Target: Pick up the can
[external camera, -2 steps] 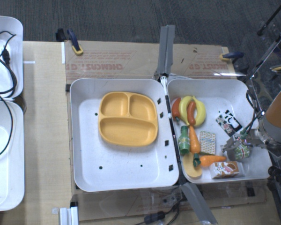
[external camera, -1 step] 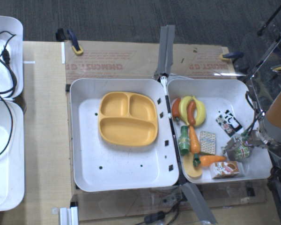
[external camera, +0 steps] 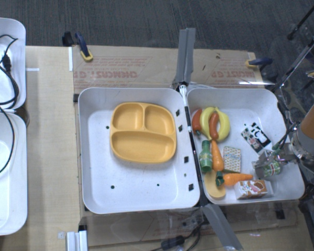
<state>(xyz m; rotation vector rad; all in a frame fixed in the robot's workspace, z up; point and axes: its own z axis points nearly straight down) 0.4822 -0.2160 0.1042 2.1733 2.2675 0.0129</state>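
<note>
The can point(external camera: 265, 168) is small and silvery with a green label. It lies tilted near the right wall of the right bin point(external camera: 235, 94). My gripper point(external camera: 275, 160) reaches in from the right edge and sits right on the can's upper right end, fingers closed around it. The grey arm with its orange band point(external camera: 313, 120) rises behind it at the frame's right side.
The right bin also holds bananas point(external camera: 221, 123), carrots point(external camera: 216, 156), a green bottle point(external camera: 205, 156), a cracker point(external camera: 231, 158), a black-and-white carton point(external camera: 255, 136) and a small box point(external camera: 251, 189) just below the can. A yellow divided plate point(external camera: 143, 132) lies in the left bin point(external camera: 94, 156).
</note>
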